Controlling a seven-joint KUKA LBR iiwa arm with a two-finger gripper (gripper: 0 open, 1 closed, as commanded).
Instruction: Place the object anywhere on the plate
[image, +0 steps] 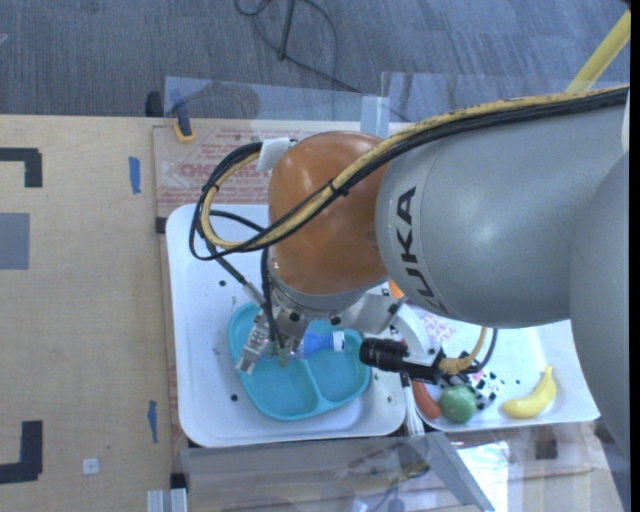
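A light blue divided plate (300, 393) lies in the left white bin (195, 320), toward its front. My gripper (268, 348) hangs low over the plate's back left part, beneath the orange wrist band. A small blue and white object (327, 344) lies at the plate's back rim, just right of the gripper. The wrist hides part of the object, so I cannot tell whether the object touches the gripper.
The right bin (530, 350) holds a yellow banana (530, 396), a green ball (459, 403), a red-orange piece (427, 400) and a small black-and-white item (484, 388). The grey arm covers most of the right bin's back. A wooden bench (80, 300) stretches to the left.
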